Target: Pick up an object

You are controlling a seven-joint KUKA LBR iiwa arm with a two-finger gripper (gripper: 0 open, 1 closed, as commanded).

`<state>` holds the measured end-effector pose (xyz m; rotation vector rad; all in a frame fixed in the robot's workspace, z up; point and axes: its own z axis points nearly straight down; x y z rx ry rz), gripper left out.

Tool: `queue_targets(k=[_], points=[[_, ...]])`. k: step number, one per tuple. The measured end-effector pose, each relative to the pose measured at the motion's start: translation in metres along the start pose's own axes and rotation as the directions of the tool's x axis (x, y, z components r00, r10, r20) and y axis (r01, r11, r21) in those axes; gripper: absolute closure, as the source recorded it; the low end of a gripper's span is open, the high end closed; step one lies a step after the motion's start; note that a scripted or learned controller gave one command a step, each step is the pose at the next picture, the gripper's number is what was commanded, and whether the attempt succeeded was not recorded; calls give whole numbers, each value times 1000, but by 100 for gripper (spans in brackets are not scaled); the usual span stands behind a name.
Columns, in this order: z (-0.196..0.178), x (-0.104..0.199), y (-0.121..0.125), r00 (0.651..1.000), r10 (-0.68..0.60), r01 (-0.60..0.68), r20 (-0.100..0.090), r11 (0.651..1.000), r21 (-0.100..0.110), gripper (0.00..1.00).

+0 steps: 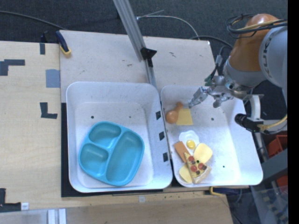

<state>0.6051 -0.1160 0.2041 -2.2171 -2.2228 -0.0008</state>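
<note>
My gripper (207, 100) hangs over the back part of the right bin (243, 167), its two fingers spread apart and nothing between them. Just left of it lie a yellow cheese slice (185, 118) and an orange-brown round toy food (172, 115), touching each other near the bin's left wall. Toward the front sit a fried egg (189, 138), an orange stick-shaped piece (181, 149), a pale yellow piece (203, 151) and a pizza slice (196, 166), all bunched together.
The left bin (74, 125) holds a blue divided plate (111, 153). A slanted metal pole (132, 24) comes down to the divide between the bins. A yellow-and-blue clamp (63, 43) sits at the board's far left corner.
</note>
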Motion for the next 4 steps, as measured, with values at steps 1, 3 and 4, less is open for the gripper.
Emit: queue_targets(k=[1, 3, 4], points=[[116, -59, -46, 1000, 7, -7, 1, 1000, 0, 0], [105, -91, 19, 1000, 0, 0, 3, 1000, 0, 100], [63, -48, -105, 1000, 5, -5, 0, 1000, 4, 100]])
